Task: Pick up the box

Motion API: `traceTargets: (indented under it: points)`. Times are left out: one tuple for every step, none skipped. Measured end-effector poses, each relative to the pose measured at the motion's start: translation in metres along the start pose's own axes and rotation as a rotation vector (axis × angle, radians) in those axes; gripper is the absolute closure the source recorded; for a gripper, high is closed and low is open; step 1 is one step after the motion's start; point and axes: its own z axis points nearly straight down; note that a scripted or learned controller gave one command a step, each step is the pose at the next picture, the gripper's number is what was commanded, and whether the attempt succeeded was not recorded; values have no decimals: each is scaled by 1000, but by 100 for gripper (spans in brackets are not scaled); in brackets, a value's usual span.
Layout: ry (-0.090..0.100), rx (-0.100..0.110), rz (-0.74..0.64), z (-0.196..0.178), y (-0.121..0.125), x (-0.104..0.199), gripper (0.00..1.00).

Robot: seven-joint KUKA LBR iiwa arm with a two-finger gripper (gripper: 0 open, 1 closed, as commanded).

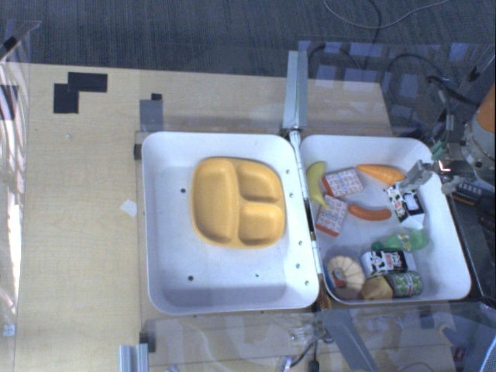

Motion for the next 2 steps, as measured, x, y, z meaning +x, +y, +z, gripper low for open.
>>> traceTargets:
  points:
    - [1,-2,422,113,12,-3,0]
    - [-2,-20,372,124,9,88,0]
